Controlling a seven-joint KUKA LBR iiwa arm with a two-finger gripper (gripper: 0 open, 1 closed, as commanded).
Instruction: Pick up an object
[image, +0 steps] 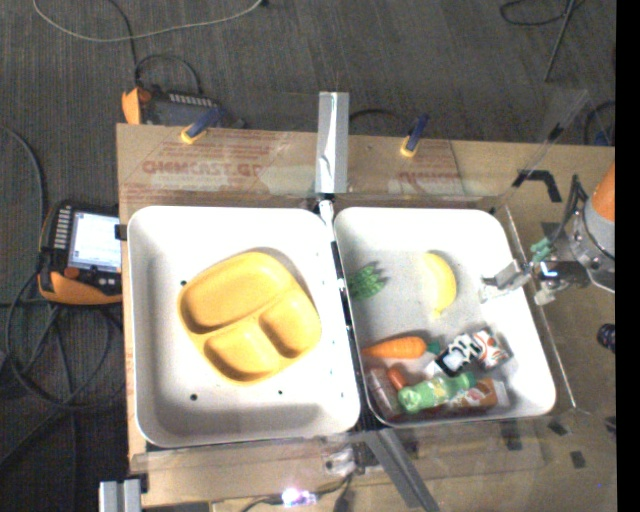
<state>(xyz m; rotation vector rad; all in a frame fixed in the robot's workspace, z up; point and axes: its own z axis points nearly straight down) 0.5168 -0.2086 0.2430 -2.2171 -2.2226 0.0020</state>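
Note:
The right bin (500, 225) holds several objects. A pale yellow rounded piece (441, 279) lies near its middle, and a small green toy (366, 281) sits by the left wall. Toward the front are an orange carrot (395, 348), a black-and-white packet (472, 351), a green item (425, 396) and a clear wrapped pack (470, 392). My gripper (522, 279) hangs over the bin's right rim, to the right of the yellow piece and apart from it, with nothing seen in it.
The left bin (150, 300) carries a yellow divided plate (250, 314). A metal post (332, 140) stands behind the wall between the bins. The arm's orange band (604, 200) is at the right edge. A handheld pendant (85, 250) lies left of the bench.

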